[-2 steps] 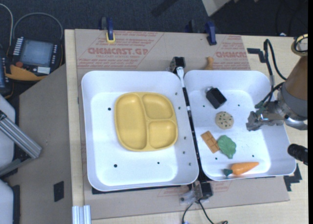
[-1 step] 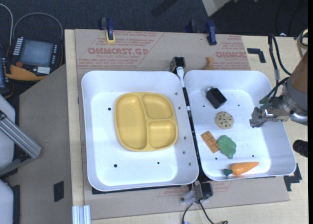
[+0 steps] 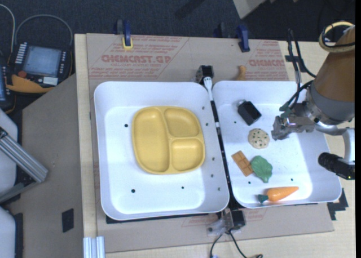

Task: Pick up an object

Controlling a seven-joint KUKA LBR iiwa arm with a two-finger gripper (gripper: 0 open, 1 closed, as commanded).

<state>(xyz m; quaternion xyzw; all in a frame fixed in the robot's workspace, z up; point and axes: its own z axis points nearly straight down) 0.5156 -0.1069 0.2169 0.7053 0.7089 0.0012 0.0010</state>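
Camera view: claw (image 3: pixel 280 129) beside cookie (image 3: pixel 258 137) in right bin (image 3: pixel 316 178), claw's state unclear.

Robotics laboratory: clamped cardboard-covered tabletop (image 3: pixel 169 48), twin white bins (image 3: pixel 113 195), teach pendant (image 3: pixel 42 62) at 10 o'clock, loose cables (image 3: pixel 225 245) at 6 o'clock.

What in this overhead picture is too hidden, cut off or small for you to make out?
- Gripper: its fingers are too small and blurred in the camera view to tell open from shut.
- Arm: cut off by the right edge.
- Right bin: its far right side is covered by the arm.
- Black block: too small to identify.
- Carrot: its leafy end merges with the bin's rim.
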